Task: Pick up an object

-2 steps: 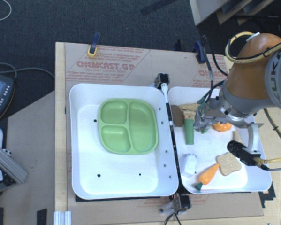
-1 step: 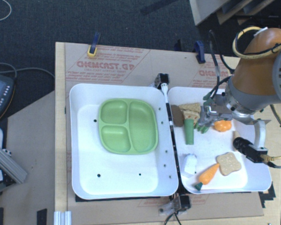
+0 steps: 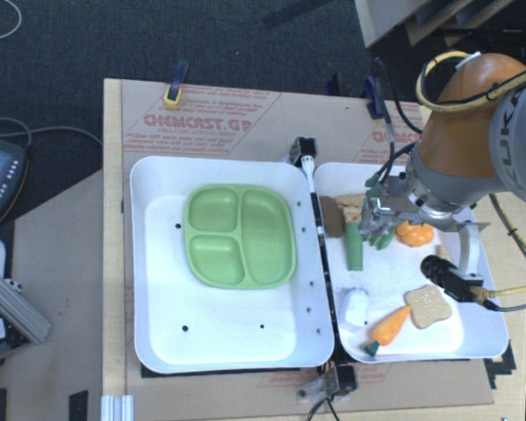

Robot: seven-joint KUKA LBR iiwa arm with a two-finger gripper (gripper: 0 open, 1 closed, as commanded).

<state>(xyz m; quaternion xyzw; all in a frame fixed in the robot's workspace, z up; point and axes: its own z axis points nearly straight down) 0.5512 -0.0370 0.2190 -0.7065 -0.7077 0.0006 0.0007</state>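
the left bin (image 3: 146, 269) holds a green divided plate (image 3: 240, 237), which lies flat towards the bin's far half with its three compartments facing up. the right bin (image 3: 389, 280) sits just beside it, their rims touching along the middle of the bench.

in the right bin, a brown piece (image 3: 333, 219) lies near the far left corner, close to the dividing rim. just right of it a green stick (image 3: 355, 248) lies lengthways, pointing away from the camera. nearer the front, a small white thing (image 3: 356, 305) rests on the bin floor, and an orange carrot (image 3: 389, 326) with a green tip lies tilted beside it.

the gripper (image 3: 377, 224) hangs low over the far part of the right bin, just right of the green stick. a small dark green piece (image 3: 383, 241) shows right under it; whether the claw is open or closed, or grips this piece, cannot be told. an orange lump (image 3: 414, 233) lies just right of the gripper. a bread slice (image 3: 428, 305) lies near the front right, touching the carrot's thick end.
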